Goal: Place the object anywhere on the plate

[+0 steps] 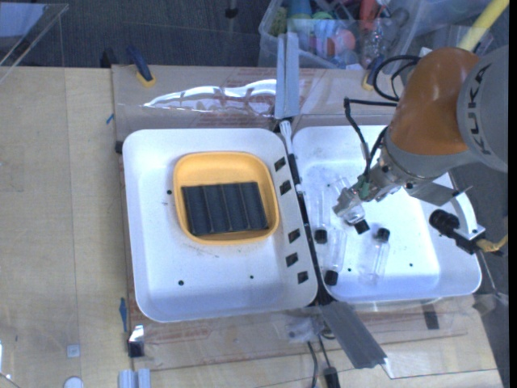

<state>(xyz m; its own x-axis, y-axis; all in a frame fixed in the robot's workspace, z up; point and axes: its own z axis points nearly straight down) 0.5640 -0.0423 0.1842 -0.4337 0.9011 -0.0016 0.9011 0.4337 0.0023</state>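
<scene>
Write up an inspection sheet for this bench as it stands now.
Surface: two white bins, left bin and right bin, side by side on a wooden bench.
Job's things: yellow plate in left bin, bearing a dark ribbed block.
Clutter: clear vial with black cap in right bin.
Grippers: claw low over right bin.
Cables: black cables along the arm.
Surroundings: box of colourful items behind.

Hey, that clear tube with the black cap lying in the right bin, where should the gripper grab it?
Probably the clear tube at mid-body, coming straight down from above with the grip across its narrow width. It lies flat on the right bin floor, cap end toward the far side, so its long sides look open.
</scene>
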